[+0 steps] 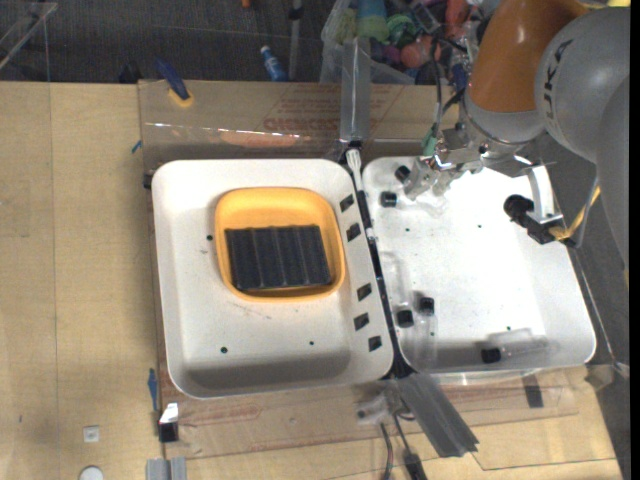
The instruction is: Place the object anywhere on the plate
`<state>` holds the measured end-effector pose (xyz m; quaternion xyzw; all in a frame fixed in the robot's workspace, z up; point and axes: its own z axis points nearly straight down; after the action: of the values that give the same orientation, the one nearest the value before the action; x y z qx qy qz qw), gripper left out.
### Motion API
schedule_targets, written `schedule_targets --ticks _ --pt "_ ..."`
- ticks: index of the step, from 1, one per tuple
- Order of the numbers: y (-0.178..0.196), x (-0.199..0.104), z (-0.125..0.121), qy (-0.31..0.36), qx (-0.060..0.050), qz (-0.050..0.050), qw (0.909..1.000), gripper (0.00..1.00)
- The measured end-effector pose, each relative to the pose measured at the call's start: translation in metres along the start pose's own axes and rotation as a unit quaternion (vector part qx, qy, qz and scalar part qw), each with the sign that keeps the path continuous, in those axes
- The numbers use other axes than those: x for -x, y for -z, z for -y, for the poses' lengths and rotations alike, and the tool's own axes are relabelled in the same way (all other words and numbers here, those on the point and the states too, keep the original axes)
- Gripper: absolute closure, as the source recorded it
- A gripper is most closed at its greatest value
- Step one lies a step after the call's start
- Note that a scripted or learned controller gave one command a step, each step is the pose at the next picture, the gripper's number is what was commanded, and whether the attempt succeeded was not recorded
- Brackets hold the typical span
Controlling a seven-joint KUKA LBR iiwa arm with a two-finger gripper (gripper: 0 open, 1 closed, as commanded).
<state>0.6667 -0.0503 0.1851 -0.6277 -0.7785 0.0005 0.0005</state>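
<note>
Plate [232, 215] in left bin [180, 268] holds dark ridged object [277, 256]; claw [432, 176] state unclear.

I count two white bins [200, 368], one orange plate [232, 208], one dark ridged object [277, 258] on it, and my one claw [432, 168].

Glossy orange plastic plate [280, 203], ribbed matt black slab [277, 256], smooth white bins [190, 268]

The square orange plastic plate [279, 242] sits in the left shallow white bin [190, 348]. A dark ridged rectangular block [277, 257] lies on it. The right shallow white bin [560, 318] adjoins, with the gripper [432, 176] over its far left corner.
</note>
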Motion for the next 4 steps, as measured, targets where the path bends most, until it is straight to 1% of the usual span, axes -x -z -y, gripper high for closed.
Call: schedule_targets --ticks 1,2,3,4 --pt "0.0 -0.02 -0.004 0.047 0.0 0.0 0.9989 1.0" --pt "0.003 -0.038 -0.008 0.132 0.0 0.0 0.9913 1.0" --pt "0.003 -0.038 -0.009 0.132 0.0 0.0 0.9913 0.0" --pt "0.012 0.021 0.004 0.153 0.003 0.001 0.9883 0.0"
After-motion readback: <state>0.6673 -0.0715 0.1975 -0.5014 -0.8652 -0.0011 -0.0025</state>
